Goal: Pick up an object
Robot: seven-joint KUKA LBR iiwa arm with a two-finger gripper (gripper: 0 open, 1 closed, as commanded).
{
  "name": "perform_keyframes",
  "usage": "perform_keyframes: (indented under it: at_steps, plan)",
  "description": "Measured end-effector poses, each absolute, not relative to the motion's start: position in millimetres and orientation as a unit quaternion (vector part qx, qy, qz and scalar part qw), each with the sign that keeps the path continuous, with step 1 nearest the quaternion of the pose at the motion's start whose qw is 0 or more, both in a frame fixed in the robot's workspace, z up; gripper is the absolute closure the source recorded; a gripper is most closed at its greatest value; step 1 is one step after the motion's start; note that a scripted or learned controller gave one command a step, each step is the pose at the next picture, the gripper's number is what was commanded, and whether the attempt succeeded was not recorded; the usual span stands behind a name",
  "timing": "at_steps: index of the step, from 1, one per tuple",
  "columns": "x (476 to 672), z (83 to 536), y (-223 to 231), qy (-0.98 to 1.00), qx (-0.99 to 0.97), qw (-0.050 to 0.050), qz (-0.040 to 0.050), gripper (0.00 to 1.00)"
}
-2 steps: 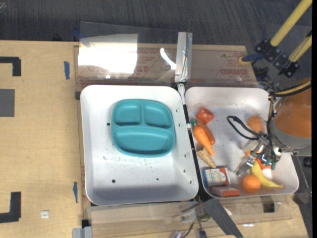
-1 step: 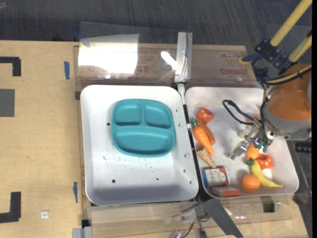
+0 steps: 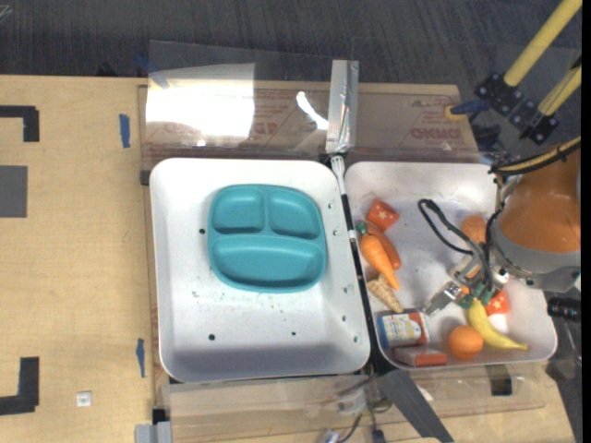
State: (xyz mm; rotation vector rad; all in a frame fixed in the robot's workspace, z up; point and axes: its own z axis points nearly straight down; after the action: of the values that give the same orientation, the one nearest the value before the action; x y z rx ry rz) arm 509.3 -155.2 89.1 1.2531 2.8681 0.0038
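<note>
Camera view first: my arm comes in from the right, with its orange band (image 3: 545, 212) over the right bin (image 3: 434, 175). My end effector (image 3: 454, 289) is down low in that bin, among the toy food. Its metal tips look a little apart, and I see nothing held between them, so I think it is open and has no thing yet.

There are many things I could pick. A carrot (image 3: 380, 254) lies near the left wall of the bin. A small red piece (image 3: 382, 214) sits just above it. A little box with a label (image 3: 404, 328) lies near the front wall, with an orange ball (image 3: 466, 341) beside it and a banana (image 3: 493, 330) next to that. A small red and green piece (image 3: 489, 297) is just beside my tips, so it looks like the easiest to take.

To do this well, I should put one tip on each side of a single thing, push down slowly, close, and only then lift. The toys sit close together, so I might bump one or catch two. A black cable (image 3: 441, 226) loops nearby, and I should stay away from it.

The left bin (image 3: 175, 275) holds a blue plate (image 3: 268, 236) with three parts. Both bins sit side by side on a light wooden surface (image 3: 69, 247). Behind them is a dark floor (image 3: 277, 7), and yellow poles (image 3: 554, 26) stand at the top right.
</note>
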Motion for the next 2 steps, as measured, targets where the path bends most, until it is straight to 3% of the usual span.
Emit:
perform_keyframes:
  at_steps: [1, 2]
  plan:
    - [512.9, 102, -155, 0.917, 0.400, 0.012, 0.0020, 1.00]
    - [549.2, 188, -54, 0.892, 0.452, 0.004, 0.0035, 1.00]
